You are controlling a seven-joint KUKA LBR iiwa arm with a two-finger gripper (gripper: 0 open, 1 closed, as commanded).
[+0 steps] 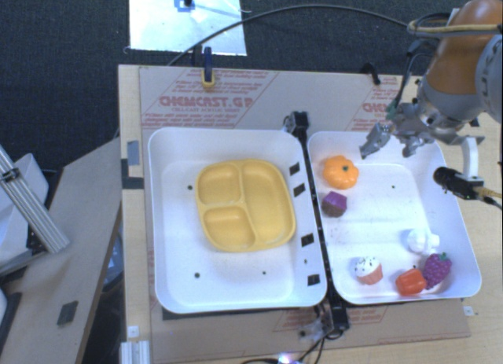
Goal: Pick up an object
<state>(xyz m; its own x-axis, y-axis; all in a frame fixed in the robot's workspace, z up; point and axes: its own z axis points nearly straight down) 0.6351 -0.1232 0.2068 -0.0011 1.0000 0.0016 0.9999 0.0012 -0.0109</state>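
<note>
Arm (464, 56): grey with orange band, enters at 2 o'clock, wrist bent down toward the far rim of the right bin (393, 288).

Fingers (395, 144): two grey prongs spread apart, released, nothing between them; they hang over the bin's far edge.

Pumpkin (340, 172): orange, in the right bin's far left part, at about 8 o'clock from the fingers, near but apart.

Purple block (334, 204): just at 6 o'clock of the pumpkin, by the bin's left wall.

Cupcake (367, 270), red pepper (410, 281), grapes (438, 268), white piece (421, 240): clustered in the bin's near right part, well apart from the fingers.

Left bin (173, 276): holds a yellow tray (244, 204) with three compartments, lying flat at centre.

Bench (259, 95): carries both bins side by side, on a clear sheet with red lettering.
</note>
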